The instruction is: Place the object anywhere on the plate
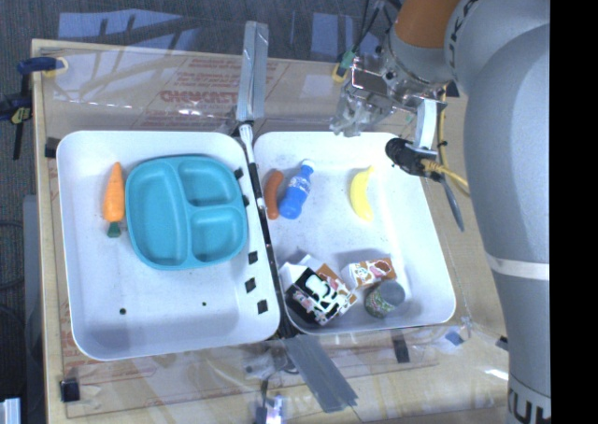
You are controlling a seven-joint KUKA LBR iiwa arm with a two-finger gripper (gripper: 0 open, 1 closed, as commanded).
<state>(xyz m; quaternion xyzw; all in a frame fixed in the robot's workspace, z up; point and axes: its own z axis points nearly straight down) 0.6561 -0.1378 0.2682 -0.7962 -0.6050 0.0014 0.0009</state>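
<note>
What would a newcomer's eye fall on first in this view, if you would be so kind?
Probably the bright blue divided plate in the left bin, with a carrot beside it. Next, the large grey arm with its orange band at the right, its gripper above the right bin's far edge, near a banana and blue bottle.

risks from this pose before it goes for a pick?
1. The blue bottle lies touching the hot dog by the divider, so a grasp could catch both or hit the wall.
2. Packets and a can crowd the near corner, likely nudging neighbours.
3. The gripper hovers over the right bin's far rim.
</note>
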